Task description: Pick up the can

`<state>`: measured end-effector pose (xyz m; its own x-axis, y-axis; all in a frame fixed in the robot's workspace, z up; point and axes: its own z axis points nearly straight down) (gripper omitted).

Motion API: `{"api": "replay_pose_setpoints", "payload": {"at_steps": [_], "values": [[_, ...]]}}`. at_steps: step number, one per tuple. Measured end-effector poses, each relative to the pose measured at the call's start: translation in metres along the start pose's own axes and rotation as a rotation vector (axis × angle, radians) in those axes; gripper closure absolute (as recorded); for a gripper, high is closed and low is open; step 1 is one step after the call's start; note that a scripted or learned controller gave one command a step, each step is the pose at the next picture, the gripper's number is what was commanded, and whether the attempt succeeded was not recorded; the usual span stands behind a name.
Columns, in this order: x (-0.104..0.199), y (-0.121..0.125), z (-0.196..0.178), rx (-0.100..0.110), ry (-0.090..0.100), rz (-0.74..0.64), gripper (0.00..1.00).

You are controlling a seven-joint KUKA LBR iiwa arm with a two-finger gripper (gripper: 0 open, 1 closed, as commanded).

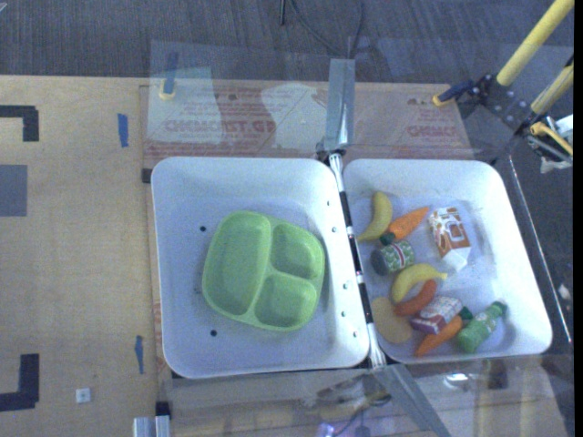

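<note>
The can is small, with a dark top and a green and purple label. It lies on its side in the right bin, near that bin's left wall. A yellow banana and an orange carrot lie just behind it. A second banana lies just in front of it, almost touching. Nothing covers the can from above.
The right bin also holds a white and orange carton, a red and white box, another carrot, a green bottle and a tan slice. A green divided plate lies in the left bin. Yellow poles stand at the back right.
</note>
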<state>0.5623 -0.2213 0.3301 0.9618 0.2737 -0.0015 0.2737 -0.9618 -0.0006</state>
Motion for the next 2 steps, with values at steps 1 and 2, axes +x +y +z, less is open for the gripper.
{"api": "replay_pose_setpoints", "payload": {"at_steps": [1, 2], "values": [[-0.075, -0.018, 0.108, 0.002, -0.001, -0.082, 0.00], [-0.011, -0.003, -0.105, 0.000, 0.000, 0.032, 0.00]]}}
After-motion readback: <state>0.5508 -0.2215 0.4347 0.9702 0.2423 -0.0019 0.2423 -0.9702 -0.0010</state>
